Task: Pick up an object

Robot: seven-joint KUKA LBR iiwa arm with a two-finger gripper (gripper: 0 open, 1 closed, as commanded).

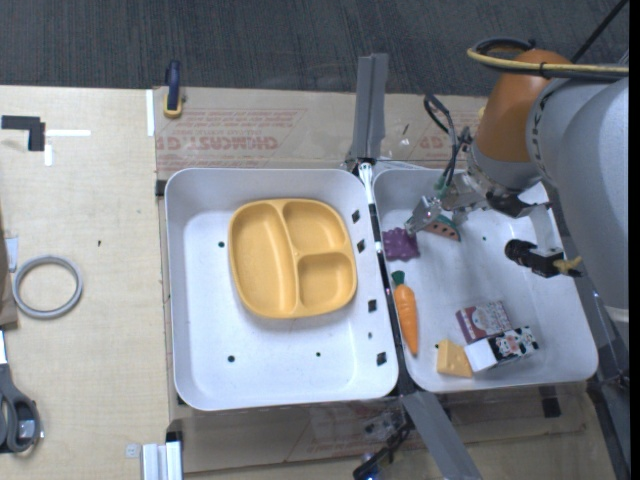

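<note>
- Camera view, places given from the right bin (560,363), the white bin under the arm; the gripper (432,215) sits over this bin's far left part, just above the floor, at the end of the grey arm (590,158) that enters from the right with its orange band (510,118) above the wrist; whether the gripper is apart or together, I cannot tell.
- A small reddish-brown object (448,231) lies just beside the gripper's tip on the bin floor; whether it is touched cannot be made out.
- A purple toy (399,243) lies against the bin's left wall, near the gripper and a little toward the front.
- A carrot (405,314) with a green top lies along the same left wall, in front of the purple toy, its tip pointing to the bin's front.
- A yellow wedge (453,359) rests at the bin's front, right of the carrot's tip; a small carton (496,334) printed red and black-and-white lies just beside it, further right.
- The left bin (190,298) adjoins the right bin's left wall; a yellow divided plate (292,258) lies in its far half.
- Well left of both bins, on the wooden bench (90,368), lies a grey ring (45,286).
</note>
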